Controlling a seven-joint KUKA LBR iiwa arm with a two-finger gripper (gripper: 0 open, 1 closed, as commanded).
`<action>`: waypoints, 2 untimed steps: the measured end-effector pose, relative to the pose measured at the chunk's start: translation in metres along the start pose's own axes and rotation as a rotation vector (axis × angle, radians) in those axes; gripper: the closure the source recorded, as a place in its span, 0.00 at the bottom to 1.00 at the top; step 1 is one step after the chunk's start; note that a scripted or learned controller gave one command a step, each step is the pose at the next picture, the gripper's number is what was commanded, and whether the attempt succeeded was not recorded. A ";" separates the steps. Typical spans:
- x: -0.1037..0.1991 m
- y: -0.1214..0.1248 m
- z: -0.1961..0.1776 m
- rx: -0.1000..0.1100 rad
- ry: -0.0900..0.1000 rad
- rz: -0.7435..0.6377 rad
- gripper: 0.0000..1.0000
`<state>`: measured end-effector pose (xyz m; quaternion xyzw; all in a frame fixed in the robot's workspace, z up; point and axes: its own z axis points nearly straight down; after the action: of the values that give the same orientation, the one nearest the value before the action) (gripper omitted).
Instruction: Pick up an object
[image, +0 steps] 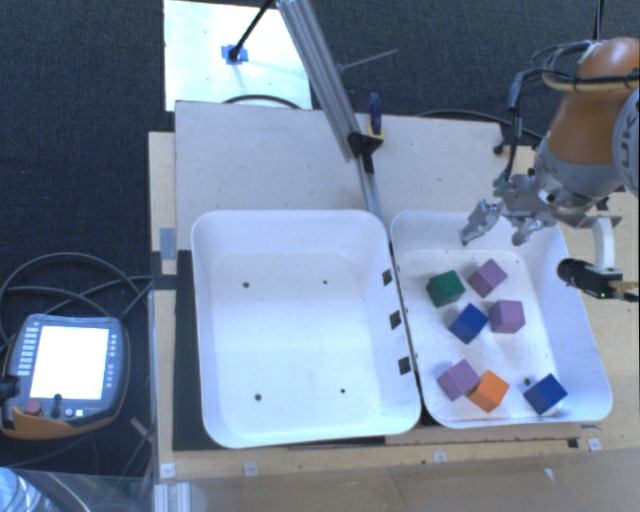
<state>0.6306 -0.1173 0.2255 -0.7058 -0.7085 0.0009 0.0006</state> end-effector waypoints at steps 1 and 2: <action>0.010 -0.001 0.054 0.001 0.001 -0.001 0.00; 0.019 0.005 0.105 0.001 0.001 -0.001 0.00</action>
<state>0.6354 -0.0986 0.1208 -0.7053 -0.7090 0.0009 0.0013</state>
